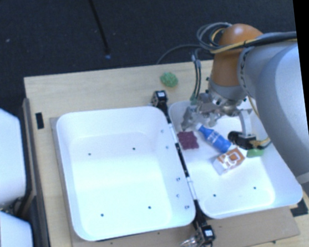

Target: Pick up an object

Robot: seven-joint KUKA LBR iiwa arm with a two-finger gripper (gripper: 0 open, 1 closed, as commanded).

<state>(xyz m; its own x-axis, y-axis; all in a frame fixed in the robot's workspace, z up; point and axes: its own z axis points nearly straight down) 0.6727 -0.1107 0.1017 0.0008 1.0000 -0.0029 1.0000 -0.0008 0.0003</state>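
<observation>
Single fixed camera, mounted above the bench, looking down at a slant. Medium range: both white bins in frame, left bin and right bin. Arm enters from frame right; gripper sits at the right bin's far end.

Maroon block; blue bottle tilted; right bin
</observation>
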